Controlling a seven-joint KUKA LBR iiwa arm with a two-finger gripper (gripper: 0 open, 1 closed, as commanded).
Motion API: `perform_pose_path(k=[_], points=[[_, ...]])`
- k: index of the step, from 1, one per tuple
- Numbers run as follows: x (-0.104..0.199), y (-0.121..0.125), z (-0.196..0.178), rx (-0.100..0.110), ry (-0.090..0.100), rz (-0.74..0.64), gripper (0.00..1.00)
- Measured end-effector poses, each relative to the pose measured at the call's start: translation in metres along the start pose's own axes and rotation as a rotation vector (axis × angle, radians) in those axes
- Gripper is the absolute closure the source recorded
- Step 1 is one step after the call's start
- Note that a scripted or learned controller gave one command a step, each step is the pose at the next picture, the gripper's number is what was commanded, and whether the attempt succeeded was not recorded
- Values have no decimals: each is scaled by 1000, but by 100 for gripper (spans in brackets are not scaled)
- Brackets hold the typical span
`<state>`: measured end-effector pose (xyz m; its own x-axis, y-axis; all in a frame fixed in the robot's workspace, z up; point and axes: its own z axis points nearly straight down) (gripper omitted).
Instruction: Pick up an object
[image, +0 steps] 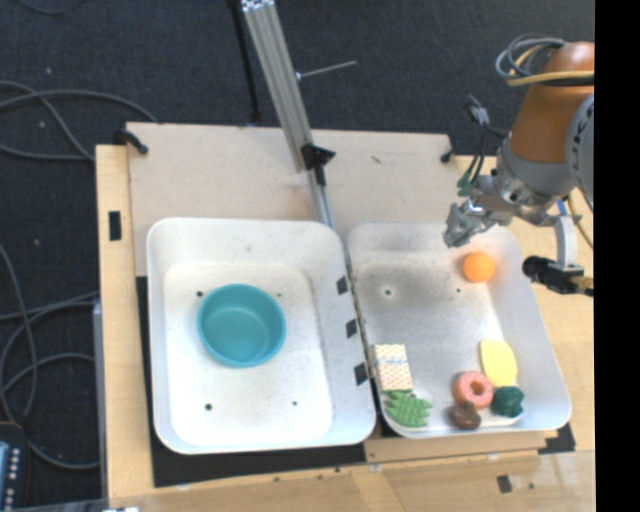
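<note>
**Gripper above the far rim of the right bin, orange ball just below it**

Nearest the camera, along the front edge of the right shallow white bin, lie a green leafy toy, a dark brown round piece, a pink ring doughnut and a dark green lump; a yellow oblong block sits just behind the lump, and a pale waffle-patterned rectangle lies behind the leafy toy; all of these are well toward the camera from the two-finger gripper. That gripper hangs over the bin's far rim, at the end of the grey arm with the orange band; whether its fingers are parted or closed I cannot tell. A small orange ball rests on the bin floor just on the camera side of the gripper, apart from it. Far to the gripper's left, a teal round bowl stands in the left white bin.
</note>
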<state>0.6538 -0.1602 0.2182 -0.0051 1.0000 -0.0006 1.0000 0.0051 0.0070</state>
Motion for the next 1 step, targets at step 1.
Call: perform_pose_path(k=[1], points=[[-1, 2, -55, -1, -1, 0, 100]])
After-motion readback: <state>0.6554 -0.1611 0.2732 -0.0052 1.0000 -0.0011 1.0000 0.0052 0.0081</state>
